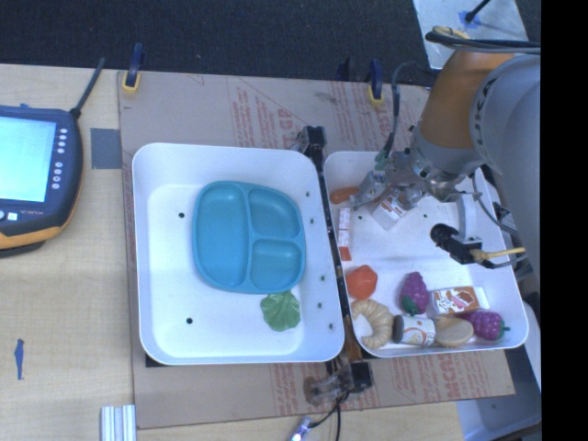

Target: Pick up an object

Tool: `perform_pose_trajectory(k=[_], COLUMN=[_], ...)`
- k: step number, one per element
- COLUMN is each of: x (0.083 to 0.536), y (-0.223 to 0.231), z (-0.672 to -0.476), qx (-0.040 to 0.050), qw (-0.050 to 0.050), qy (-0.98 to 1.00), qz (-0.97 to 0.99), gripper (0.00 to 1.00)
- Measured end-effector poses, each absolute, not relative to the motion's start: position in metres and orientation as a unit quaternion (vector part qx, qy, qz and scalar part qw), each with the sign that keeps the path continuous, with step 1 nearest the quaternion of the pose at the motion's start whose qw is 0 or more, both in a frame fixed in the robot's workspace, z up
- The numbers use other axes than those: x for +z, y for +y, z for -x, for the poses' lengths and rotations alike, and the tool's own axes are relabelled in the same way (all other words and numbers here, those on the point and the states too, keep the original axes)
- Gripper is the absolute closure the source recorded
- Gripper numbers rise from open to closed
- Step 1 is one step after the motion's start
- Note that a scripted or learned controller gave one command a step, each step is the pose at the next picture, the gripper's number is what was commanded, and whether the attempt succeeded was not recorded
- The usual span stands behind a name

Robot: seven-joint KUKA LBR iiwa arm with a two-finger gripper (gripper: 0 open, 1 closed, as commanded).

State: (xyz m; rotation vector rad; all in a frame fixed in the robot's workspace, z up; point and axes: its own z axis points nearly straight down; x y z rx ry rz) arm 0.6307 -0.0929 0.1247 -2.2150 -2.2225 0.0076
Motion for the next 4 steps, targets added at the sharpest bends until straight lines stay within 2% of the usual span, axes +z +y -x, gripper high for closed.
perform_pose_trajectory(k=[1, 2, 3, 4], x=[0.110, 0.105, 0.190, 0.197], y=[-0.095, -0.149, -0.029, -0.030], z=[-0.650, -0.661, -0.657, -0.657], qx=[-0.0021, -0.0027, 0.0017, 0.0045], qw=[-0.005, -0.005, 0.002, 0.004], qy=[-0.709, -0.709, -0.709, -0.710], qz=[0.705, 0.705, 0.705, 0.704], gripper=[0.00, 0.00, 0.00, 1.00])
